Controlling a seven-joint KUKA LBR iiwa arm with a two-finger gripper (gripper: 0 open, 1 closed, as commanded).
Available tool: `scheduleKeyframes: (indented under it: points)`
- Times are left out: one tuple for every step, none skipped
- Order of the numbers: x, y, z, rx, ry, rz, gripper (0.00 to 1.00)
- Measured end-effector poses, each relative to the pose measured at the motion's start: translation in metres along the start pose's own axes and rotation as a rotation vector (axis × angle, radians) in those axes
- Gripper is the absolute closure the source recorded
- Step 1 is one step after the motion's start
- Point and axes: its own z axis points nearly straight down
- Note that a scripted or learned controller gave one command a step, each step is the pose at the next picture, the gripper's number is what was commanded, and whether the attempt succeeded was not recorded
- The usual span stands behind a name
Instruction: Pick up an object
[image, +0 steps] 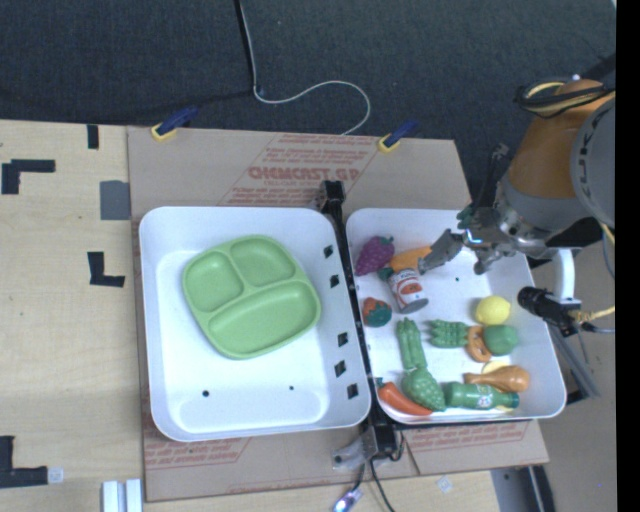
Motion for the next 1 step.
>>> scheduleKeyframes:
  points:
    - [0.0452, -0.0153, -0.1649, -0.019, -0.001, -0.006, 0.0]
